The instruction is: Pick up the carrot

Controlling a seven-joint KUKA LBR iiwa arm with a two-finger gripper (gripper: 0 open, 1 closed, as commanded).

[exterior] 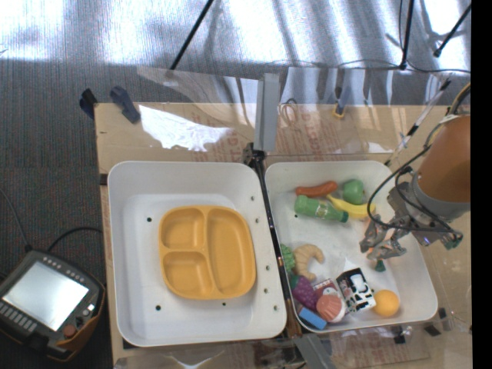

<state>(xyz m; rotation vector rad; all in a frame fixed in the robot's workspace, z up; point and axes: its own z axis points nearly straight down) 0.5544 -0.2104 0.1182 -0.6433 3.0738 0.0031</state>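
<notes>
Seen from above, two shallow white bins sit side by side. The left white bin (131,206) holds a yellow three-compartment plastic tray (206,252) with bare floor all round it. In the right white bin (424,287), the orange toy carrot (317,189) lies near the far edge, just beside a green bottle (320,209) and a yellow banana (350,207). The grey two-finger gripper (384,246) hangs over open floor near the right wall — well apart from the carrot; whether it is spread or closed cannot be told.
</notes>
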